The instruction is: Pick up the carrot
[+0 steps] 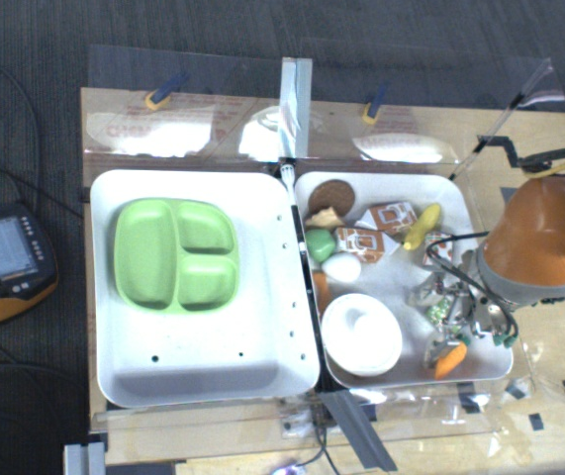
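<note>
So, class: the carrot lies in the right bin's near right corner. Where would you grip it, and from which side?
Grip the carrot across its middle, from above. It lies flat and slanted, near the bin wall, so set the fingers across its narrow width.

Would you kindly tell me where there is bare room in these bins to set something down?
Free: the left bin floor below the green tray. Crowded: the right bin, with food above the white bowl and the pincer by the carrot.
</note>
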Motion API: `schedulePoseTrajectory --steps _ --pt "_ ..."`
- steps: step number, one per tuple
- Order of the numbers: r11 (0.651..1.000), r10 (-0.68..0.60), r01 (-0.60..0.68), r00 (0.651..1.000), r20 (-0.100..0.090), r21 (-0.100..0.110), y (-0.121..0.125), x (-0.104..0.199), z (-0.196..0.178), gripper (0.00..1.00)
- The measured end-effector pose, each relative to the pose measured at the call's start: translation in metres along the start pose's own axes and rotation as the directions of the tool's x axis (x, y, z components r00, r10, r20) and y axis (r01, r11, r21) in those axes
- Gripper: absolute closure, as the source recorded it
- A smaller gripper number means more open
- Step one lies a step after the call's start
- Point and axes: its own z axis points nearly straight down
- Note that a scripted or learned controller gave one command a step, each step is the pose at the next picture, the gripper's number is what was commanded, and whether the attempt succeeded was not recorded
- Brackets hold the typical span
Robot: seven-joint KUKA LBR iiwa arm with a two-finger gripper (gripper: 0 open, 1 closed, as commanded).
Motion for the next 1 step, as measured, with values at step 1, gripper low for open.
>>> schedulePoseTrajectory --steps 1 --pt "1.0 -0.006 0.006 1.0 -0.003 -0.005 -0.0035 -0.0008 0.0004 0.0"
